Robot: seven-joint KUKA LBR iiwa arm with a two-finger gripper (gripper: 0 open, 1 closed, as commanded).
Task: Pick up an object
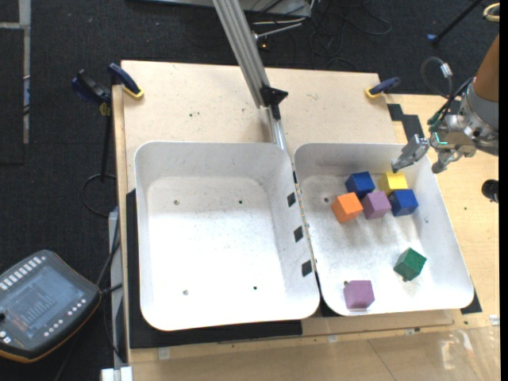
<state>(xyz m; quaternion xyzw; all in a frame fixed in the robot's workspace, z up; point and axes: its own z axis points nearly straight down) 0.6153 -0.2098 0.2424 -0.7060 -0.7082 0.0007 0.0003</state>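
Progress: nothing lifted yet | gripper (422, 154) hovering at right bin (454, 248) upper edge, fingers (406, 157) spread, pinching nothing | yellow cube (394, 182) just below, clustered with 2 blue cubes (359, 183), orange, purple | left: descend, close, raise.

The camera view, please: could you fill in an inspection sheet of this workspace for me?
Surface: wooden bench bearing two white bins, left bin, right bin.
Job's things: seven blocks in the right bin: two blue, yellow, orange, two purple, green.
Clutter: nothing seen.
Grippers: gripper open above the right bin's far right rim, holding nothing.
Cables: black cables on the floor.
Surroundings: pendant lower left; clamps on the bench corners.
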